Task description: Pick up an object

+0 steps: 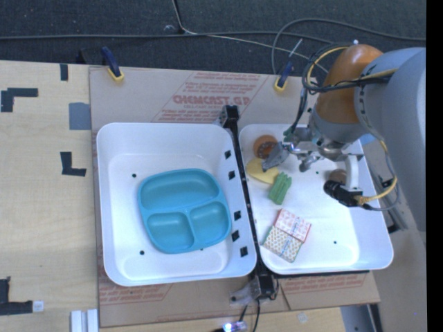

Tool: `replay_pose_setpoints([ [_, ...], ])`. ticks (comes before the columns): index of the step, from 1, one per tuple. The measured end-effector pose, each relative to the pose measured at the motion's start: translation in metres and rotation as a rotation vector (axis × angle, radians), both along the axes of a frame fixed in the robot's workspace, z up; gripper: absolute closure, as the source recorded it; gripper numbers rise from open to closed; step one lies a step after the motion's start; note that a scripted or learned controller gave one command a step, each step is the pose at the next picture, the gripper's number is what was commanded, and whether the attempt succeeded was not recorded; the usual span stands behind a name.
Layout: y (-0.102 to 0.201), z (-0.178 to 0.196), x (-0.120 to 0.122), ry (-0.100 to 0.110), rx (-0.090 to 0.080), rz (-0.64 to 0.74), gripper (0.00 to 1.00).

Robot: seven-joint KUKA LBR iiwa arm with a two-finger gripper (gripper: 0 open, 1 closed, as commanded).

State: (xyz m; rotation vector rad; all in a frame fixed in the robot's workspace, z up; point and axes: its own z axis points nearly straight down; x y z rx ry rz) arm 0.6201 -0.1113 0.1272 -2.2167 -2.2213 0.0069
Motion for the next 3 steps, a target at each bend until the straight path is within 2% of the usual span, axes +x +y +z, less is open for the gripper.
replay_pose_setpoints([
  [1,0.001,-0.044,0.0,-0.005,0.0,0.0,0.0],
  [2,0.001,-0.031,0.001,-0.006,0.0,0.002,1.0],
  [3,0.005,0.013,0.007,-0.008,0.0,-0.001,1.0],
])
